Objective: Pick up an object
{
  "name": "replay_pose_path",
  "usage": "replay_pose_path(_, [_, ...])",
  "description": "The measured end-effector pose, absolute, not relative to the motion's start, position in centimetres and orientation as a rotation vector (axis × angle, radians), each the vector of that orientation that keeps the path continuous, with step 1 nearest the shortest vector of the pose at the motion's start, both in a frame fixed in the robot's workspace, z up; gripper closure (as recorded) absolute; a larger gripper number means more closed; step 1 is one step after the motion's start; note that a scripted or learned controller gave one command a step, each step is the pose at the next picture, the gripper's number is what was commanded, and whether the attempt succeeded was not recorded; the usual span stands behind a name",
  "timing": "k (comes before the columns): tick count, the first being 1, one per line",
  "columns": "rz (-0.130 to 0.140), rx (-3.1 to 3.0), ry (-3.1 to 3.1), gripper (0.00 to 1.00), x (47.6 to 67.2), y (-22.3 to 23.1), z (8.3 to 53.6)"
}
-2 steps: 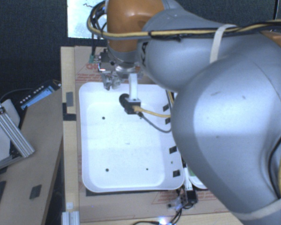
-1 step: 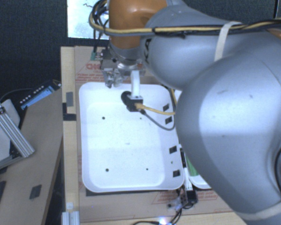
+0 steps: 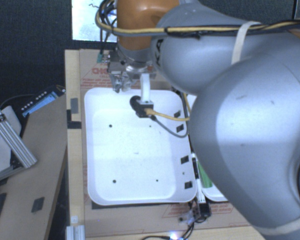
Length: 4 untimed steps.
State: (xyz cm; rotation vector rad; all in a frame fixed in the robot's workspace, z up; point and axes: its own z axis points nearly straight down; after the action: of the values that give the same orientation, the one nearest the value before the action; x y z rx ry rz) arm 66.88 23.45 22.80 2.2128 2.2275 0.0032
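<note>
**Arm hanging over the far edge of the left bin, can't make out a grab**

So the big grey arm (image 3: 240,84) is taking up most of the right half of the shot, reaching in from that side and leaning across toward the back of the bench. The orange band (image 3: 139,11) is sitting right up top, with the wrist hardware pointing down below it. The gripper (image 3: 120,84) is hovering at the far rim of the left bin (image 3: 97,149), around its upper left part, and honestly it's too small and cluttered there for me to be judging how wide it's standing, so I can't tell. Nothing is showing up as being held either.

A yellowish cable (image 3: 165,121) is looping down from a black fitting (image 3: 139,106) beside a white post, trailing over the bin's right side. More yellow cabling is running across the arm's upper surface.

The left bin is showing just its white floor with a few tiny dark dots. The right bin (image 3: 215,194) is mostly sitting behind the arm, only a sliver of it peeking out near the bottom, and a green object (image 3: 204,176) is lying in that sliver, just beside the wall between the two bins. I can't tell what it actually is
</note>
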Motion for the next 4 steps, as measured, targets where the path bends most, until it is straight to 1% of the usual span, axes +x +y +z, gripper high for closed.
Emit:
replay_pose_path(1, [0.004,2.213,2.228,1.00,66.89,23.45,24.22])
replay_pose_path(4, [0.003,2.212,2.228,1.00,66.87,23.46,24.67])
